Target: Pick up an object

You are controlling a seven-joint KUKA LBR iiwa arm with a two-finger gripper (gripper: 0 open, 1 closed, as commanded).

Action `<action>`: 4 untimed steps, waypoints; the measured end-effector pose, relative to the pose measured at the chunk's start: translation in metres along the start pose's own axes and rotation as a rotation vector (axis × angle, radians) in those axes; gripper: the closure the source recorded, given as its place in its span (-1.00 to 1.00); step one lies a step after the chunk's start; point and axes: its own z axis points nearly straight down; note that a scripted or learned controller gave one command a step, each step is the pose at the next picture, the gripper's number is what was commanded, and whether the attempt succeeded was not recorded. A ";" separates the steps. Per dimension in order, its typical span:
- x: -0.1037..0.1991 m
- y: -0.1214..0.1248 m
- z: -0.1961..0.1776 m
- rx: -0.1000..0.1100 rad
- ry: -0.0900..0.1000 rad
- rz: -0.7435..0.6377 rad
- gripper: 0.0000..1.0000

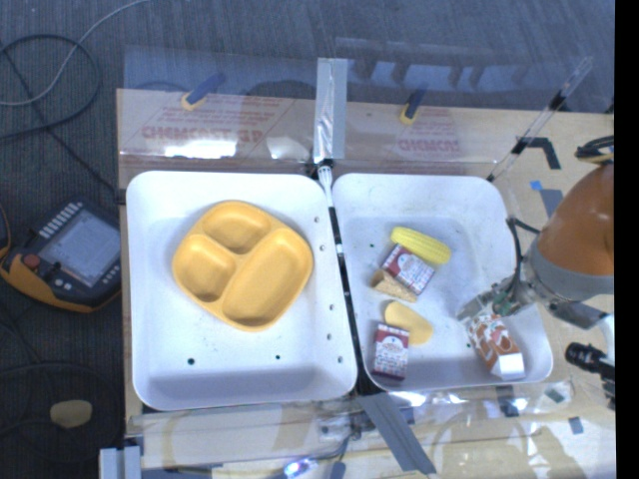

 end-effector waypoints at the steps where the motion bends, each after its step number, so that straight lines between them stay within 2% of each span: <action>1: 0.042 0.009 -0.109 0.023 0.004 0.185 1.00; 2: 0.042 0.009 -0.109 0.024 0.004 0.184 -1.00; 3: 0.023 -0.002 0.000 0.023 0.006 0.239 -1.00; 4: 0.024 0.000 -0.009 0.021 0.008 0.238 1.00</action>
